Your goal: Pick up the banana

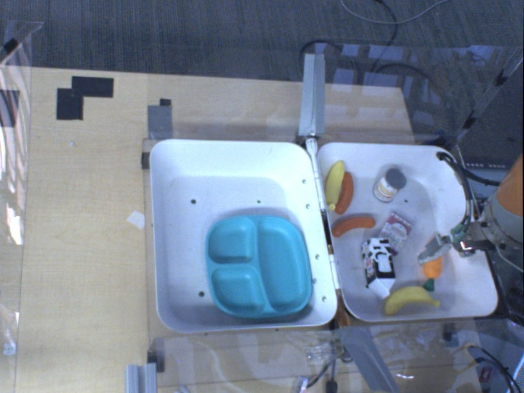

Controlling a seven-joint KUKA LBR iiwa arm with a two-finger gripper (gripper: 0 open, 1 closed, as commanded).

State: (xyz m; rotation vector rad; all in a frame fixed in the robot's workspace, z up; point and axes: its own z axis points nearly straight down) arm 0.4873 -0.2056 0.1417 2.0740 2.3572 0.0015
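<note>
Camera view has the arm reaching into the right bin [483, 301] from its outer side, the gripper [442, 248] low over the bin floor with something small and orange [433, 268] just beneath it. How the fingers stand I cannot tell; they blur into the clutter.

The banana [411, 299] lies flat near the front edge of that same bin, just in front of the gripper and apart from it. So I'd judge this the approach step: nothing is grasped yet. The next move calls for shifting toward the bin's front edge, turning to straddle the curved fruit across its width, then coming down without catching the black-and-white carton [378, 261] close beside it.

Counting what sits in the right bin:
- bananas: one
- yellow, lemon-like fruit [334, 180] by the inner wall: one
- reddish sausages [353, 224]: two
- small cans [390, 183]: one
- clear packets [399, 227]: one

In the left bin [176, 170] lies one blue divided tray [259, 265].
</note>
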